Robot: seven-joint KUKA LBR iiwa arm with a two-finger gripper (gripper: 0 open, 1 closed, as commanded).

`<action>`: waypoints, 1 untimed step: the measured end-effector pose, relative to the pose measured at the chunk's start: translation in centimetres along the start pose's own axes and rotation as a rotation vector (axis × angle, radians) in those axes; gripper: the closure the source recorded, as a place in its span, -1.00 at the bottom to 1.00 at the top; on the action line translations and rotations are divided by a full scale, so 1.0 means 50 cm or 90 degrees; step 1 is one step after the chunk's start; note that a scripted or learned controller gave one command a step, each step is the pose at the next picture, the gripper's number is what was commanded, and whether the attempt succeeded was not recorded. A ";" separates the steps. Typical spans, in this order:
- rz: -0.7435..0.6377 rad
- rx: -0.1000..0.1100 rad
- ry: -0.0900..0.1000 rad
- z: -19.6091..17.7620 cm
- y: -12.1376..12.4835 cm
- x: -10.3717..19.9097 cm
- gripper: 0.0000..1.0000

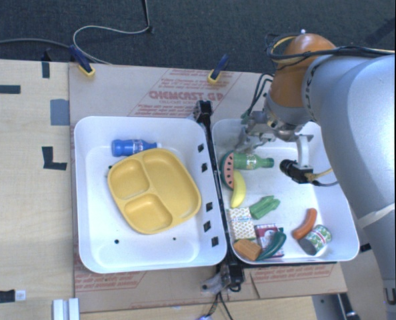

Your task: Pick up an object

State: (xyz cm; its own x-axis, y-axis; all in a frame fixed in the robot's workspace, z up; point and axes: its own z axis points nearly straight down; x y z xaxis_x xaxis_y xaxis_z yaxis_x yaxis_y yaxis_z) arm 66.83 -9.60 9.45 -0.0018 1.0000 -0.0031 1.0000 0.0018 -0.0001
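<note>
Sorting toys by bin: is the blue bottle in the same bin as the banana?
No, the blue bottle lies in the left bin; the banana lies in the right bin.

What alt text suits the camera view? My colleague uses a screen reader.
The gripper hangs over the right bin above a green bottle, watermelon slice and banana. The left bin holds a yellow tray.

A brown cardboard sheet (118, 99) with red lettering lies under both bins, and two yellow-and-blue clamps (83, 64) pin its far edge. A thin cable (111, 31) loops across the dark carpet (185, 12) beyond, with black tape marks (51, 157) dotting the pale wooden bench (25, 212).
</note>
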 end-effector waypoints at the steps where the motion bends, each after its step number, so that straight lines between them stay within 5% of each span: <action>1: 0.000 0.000 0.000 0.000 0.000 0.000 -1.00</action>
State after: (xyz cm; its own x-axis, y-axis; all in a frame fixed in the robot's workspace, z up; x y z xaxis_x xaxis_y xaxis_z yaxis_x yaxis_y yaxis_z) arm 66.82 -9.61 9.43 -0.0016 1.0000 -0.0033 1.0000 0.0016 -0.0005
